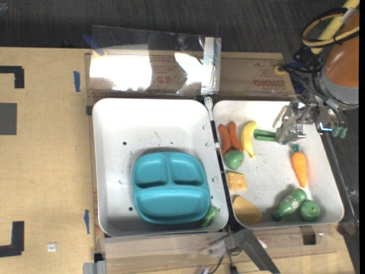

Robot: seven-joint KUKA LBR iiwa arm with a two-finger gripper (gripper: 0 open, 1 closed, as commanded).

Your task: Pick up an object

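The tool (290, 131) hangs low in the right bin (333, 170), just above the toy carrot (299, 168). I cannot tell if it is apart or together. The carrot lies alone on the bin floor. It looks light, hard and smooth, so hold it across its fat middle.

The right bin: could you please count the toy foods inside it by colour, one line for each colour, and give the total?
Right bin, as far as the view shows:
Orange: 3, two sausages and a carrot
Yellow: 3, a banana, a cheese piece, a wedge
Green: 4, a round piece, a stick, a pear shape, an apple
Total: 10
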